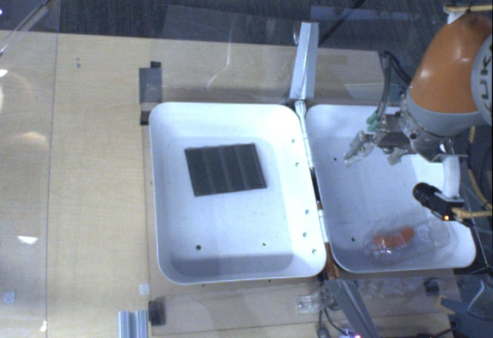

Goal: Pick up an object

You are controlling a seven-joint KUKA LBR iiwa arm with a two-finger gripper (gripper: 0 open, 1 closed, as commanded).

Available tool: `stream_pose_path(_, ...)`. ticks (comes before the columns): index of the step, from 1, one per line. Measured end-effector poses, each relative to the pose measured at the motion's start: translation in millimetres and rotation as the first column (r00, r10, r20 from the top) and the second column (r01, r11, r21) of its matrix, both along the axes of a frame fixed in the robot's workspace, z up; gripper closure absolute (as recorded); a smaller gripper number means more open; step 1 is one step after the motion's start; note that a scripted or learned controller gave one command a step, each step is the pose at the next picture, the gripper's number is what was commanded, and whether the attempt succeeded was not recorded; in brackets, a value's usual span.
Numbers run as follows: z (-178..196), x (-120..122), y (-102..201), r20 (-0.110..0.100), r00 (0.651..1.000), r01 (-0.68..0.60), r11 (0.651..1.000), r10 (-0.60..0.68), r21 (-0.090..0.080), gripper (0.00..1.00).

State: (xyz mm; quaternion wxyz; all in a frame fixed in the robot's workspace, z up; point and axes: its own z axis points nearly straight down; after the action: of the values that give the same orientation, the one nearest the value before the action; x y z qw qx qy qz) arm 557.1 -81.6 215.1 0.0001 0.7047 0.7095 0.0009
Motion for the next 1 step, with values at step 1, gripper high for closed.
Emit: stream_pose_path(1,6.4,-11.6,-121.4,0.005,0.999,-0.042,0.999,0.042,-0.004,0.0)
